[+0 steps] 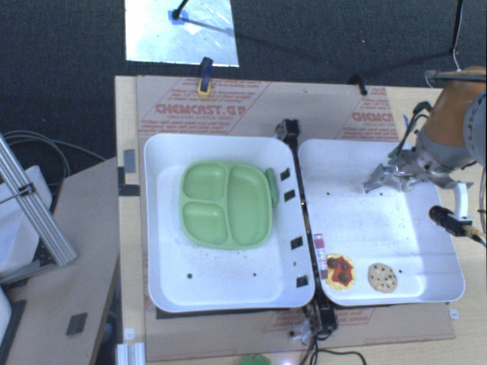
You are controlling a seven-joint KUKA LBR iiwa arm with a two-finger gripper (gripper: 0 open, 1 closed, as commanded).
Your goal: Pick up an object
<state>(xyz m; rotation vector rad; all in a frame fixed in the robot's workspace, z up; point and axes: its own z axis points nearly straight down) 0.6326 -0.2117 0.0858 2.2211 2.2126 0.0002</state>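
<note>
Cables (319, 333) are bunching at the near edge of the bench, just below the seam between the two white bins. Sitting in the near left corner of the right bin (426, 291) are two small flat toys: a pizza slice (339, 271) with red and yellow topping, touching the left wall, and beside it a round chocolate-chip cookie (382, 277), the two lying apart. A small red-and-white tag (318, 243) is resting on the seam just beyond the pizza; its print is too small for me to read.

My pincer (383, 176) is hanging over the far part of the right bin, toward its right edge, well apart from the pizza and the cookie. Its fingers are standing spread apart and are gripping nothing.

Resting in the middle of the left bin (163, 280) is a pale green divided plate (227, 204) with three compartments, lying flat.

Both bins are sitting on a brown cardboard sheet (251, 101) that is carrying red printed lettering: "CHEMCAST. G P" is showing beyond the left bin, and the same kind of wording is running at a slant near the far right corner, partly cut off. A yellow-and-blue clamp (205, 78) is biting the sheet's far edge.
</note>
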